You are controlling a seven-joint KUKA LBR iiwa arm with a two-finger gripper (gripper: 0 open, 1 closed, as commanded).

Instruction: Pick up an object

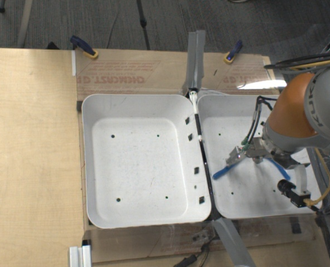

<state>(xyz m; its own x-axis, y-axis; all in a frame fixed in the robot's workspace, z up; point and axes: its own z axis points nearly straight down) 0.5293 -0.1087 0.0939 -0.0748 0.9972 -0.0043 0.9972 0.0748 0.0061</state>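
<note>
Cardboard point(126, 78) along the bench's far edge carries inverted red print, "CHEMCAST". The gripper point(236, 157) hangs at the right bin point(231, 202) centre over a blue object point(220, 173). Its grip state cannot be told.

Stick point(221, 172) in right bin point(227, 121)

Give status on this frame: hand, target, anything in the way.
Hand low in right bin, hold unconfirmed. Slim blue object lies at its tip, pointing toward the bin divide. Nothing else close by.

obj: slim blue stick point(221, 172) | pose: slanted, upper part hidden | loc: right bin point(226, 128), nr inner wall
</note>
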